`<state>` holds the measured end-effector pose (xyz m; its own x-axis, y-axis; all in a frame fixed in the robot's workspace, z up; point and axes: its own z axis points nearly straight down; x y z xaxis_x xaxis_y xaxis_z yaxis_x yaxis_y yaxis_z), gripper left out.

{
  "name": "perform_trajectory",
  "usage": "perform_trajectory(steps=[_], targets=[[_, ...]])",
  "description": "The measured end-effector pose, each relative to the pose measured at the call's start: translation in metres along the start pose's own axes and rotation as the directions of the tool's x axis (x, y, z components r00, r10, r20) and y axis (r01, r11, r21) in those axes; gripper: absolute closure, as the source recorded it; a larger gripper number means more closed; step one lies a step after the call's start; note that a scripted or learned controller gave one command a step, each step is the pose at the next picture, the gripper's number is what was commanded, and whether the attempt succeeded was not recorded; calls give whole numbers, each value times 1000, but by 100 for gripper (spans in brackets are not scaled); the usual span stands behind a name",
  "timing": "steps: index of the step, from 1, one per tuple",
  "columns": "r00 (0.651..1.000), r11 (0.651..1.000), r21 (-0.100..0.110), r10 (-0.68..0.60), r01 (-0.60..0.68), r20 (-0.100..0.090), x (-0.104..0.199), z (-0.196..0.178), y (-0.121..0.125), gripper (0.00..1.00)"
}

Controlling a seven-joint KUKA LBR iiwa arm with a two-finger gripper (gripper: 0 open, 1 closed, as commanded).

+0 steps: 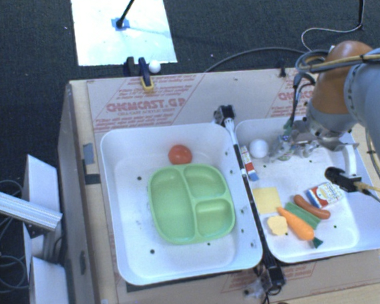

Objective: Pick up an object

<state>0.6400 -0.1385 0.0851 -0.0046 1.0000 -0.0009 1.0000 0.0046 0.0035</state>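
On the counter (172, 103), two shallow white bins sit side by side, meeting along a dark central seam.

Left bin (123, 188):
- One green divided plate (190, 203), three compartments, lying flat at the middle of the bin floor.
- One red-orange ball (180, 154), just beyond the plate's far edge, near but apart from it.

Right bin (371, 227):
- One white ball (259, 148), near the far left corner.
- One narrow white stick with red and blue bands (248, 163), lying along the left wall, just beside the white ball.
- One pale yellow square slice (267, 200), flat on the floor, left of centre.
- One small yellow lumpy piece (277, 225), just in front of the slice.
- One orange carrot (297, 224) with a green tip, lying aslant, touching or nearly touching the yellow piece.
- One green pod-shaped item (304, 213), alongside the carrot.
- One red-brown sausage (311, 206), just beyond the green item.
- One small white carton with red and blue print (324, 194), beside the sausage toward the right wall.

Arm: grey with an orange band, entering from the right above the right bin. Hand (295, 142) sits low over the far part of the right bin, right of the white ball and apart from it. Fingers blurred against the bin floor; cannot tell whether they are spread or pressed together, and nothing is seen between them.

Counter surround: a small yellow-and-black clamp (143, 71) at the far edge.
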Motion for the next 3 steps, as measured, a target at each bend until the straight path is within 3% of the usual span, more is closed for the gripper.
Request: perform_trajectory(steps=[1, 2, 3], targets=[[1000, 1000, 0, -1, 1, 0, -18, 0, 29, 0], [1000, 1000, -4, -5, 5, 2, -18, -12, 31, 100], [1000, 1000, -4, -2, 2, 0, 7, -137, 31, 100]])
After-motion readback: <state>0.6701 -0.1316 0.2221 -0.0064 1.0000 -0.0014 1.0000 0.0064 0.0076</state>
